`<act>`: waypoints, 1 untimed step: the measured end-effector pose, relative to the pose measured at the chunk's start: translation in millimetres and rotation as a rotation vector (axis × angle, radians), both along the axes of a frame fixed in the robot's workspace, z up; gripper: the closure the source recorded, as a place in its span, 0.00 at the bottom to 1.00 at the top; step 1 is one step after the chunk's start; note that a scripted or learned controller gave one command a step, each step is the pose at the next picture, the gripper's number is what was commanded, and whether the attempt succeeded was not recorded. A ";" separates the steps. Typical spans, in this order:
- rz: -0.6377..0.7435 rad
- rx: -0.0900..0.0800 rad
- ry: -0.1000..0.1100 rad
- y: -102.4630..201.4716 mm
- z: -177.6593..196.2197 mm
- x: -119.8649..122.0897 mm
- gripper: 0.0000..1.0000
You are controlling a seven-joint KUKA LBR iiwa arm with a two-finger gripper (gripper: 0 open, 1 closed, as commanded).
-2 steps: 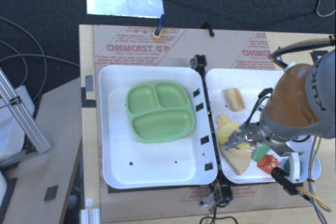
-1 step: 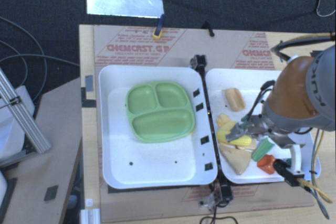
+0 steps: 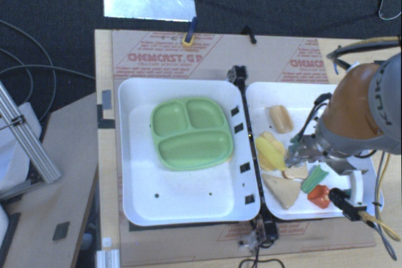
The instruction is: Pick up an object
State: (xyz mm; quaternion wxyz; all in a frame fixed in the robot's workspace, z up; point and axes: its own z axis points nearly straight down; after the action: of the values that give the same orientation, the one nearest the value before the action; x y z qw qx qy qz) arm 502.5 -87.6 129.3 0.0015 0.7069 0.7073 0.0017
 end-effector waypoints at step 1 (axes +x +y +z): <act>0.009 0.001 -0.002 59.4 58.1 -0.7 1.00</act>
State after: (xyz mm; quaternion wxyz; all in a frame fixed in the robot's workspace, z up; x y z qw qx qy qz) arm 501.8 -28.2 187.5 0.0019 0.7036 0.7106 0.0029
